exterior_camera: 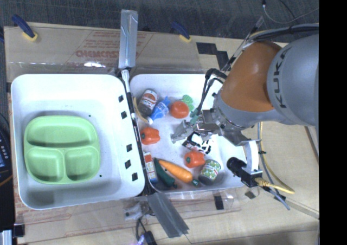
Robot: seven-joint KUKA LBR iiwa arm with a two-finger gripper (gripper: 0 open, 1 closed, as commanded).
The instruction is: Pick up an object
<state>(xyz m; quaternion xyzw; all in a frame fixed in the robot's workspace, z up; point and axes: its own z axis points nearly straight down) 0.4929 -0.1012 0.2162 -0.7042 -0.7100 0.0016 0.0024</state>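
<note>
Pincer (187, 130) sits low in the right bin (162, 82), near its middle, fingers (178, 135) pointing left; fingers look slightly apart, nothing seen between them; a black-and-white toy (196, 141) lies just below the pincer, touching or just beside it, cannot tell which; red tomato (194, 159) just below that toy; small can (210, 169) with green label right of the tomato, near the bin's lower right corner; carrot (175, 171) lies slanted along the bottom edge, left of the tomato, with a dark green item (164, 179) under it; narrow bottle (149, 166) lies against the left wall near the carrot; red pepper (150, 135) by the left wall, left of the pincer and apart from it; orange ball (179, 109) above the pincer; green piece (187, 99) just up-right of the ball; blue bottle (159, 110) left of the ball, tilted; brown can (147, 100) beside the blue bottle, near the upper left corner; arm (271, 84) comes in from the right, orange band over the bin's right part, grey casing beyond; left bin (21, 89) holds a green tray (62, 149) with three compartments, lying flat left of centre; both bins rest on the desk (92, 49); blue clamps (26, 28) on the desk's far edge.
</note>
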